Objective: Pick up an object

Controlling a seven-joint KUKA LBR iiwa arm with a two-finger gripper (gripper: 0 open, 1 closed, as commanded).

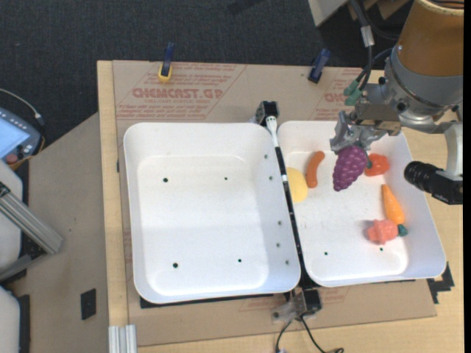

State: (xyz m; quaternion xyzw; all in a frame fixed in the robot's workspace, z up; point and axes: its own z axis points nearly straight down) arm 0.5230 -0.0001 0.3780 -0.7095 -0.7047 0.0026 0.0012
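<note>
I see dark carpet [110, 20] around the bench, brown cardboard [213, 87] covering its top, two clamps [166, 63] at the far edge, and a metal rail [26, 219] at left.

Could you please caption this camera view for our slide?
End effector lifting purple grapes above the right bin.

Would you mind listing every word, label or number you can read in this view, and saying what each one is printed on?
"CHEMCAST GP": red print on the brown board under the bins, behind the left bin.
A second red print on the same board behind the right bin: partly hidden by the arm, too blurred to read.
I can read no other text.
</note>
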